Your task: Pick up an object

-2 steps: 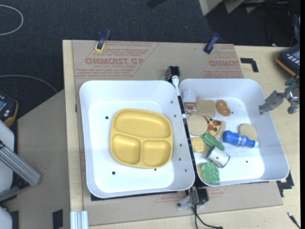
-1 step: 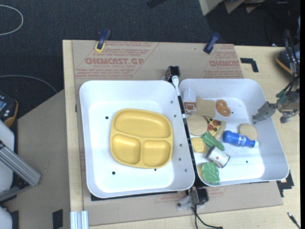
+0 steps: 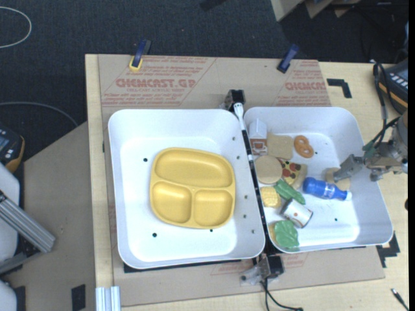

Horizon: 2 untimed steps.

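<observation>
My gripper (image 3: pixel 363 165) hangs over the right side of the right bin (image 3: pixel 363 235), reaching in from the right edge. Just left of and below it lies a blue bottle (image 3: pixel 325 189) on its side, close to the gripper but apart from it. Further left in the same bin are a pretzel (image 3: pixel 303 146), a tan flat piece (image 3: pixel 280 145), a small carton (image 3: pixel 258 137), a round cookie (image 3: pixel 266 170), a pizza slice (image 3: pixel 291 170), green leafy pieces (image 3: pixel 286 192), a small can (image 3: pixel 297 214) and another green piece (image 3: pixel 286 234). Nothing shows in the gripper.
The left bin (image 3: pixel 130 173) holds a yellow divided plate (image 3: pixel 192 187). A black divider clamp (image 3: pixel 236 100) sits between the bins at the back. Cables and dark equipment (image 3: pixel 395 83) stand off the bench at the right.
</observation>
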Motion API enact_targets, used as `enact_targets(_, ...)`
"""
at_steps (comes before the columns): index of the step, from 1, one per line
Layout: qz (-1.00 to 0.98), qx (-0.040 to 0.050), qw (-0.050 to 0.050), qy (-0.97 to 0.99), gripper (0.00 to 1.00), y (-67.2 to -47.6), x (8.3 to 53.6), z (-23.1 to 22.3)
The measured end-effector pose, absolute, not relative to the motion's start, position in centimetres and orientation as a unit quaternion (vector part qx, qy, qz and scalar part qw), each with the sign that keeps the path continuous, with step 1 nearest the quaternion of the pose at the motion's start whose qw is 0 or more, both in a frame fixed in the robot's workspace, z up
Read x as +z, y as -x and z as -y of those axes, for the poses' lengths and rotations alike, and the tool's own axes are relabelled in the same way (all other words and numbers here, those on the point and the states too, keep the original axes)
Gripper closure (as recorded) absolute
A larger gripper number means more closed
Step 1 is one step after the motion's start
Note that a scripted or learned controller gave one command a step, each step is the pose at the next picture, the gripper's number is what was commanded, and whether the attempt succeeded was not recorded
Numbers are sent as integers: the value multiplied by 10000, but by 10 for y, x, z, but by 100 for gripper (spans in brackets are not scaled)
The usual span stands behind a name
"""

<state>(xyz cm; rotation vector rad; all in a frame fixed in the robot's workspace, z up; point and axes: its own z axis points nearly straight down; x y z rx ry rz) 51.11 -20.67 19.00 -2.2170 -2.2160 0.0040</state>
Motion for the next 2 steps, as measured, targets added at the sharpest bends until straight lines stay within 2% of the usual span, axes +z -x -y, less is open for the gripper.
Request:
enact_targets(1, 7070, 14, 44, 7072, 0, -508, 127, 202)
enact_targets(2, 7070, 10, 33, 7072, 0, -507, 82, 201)
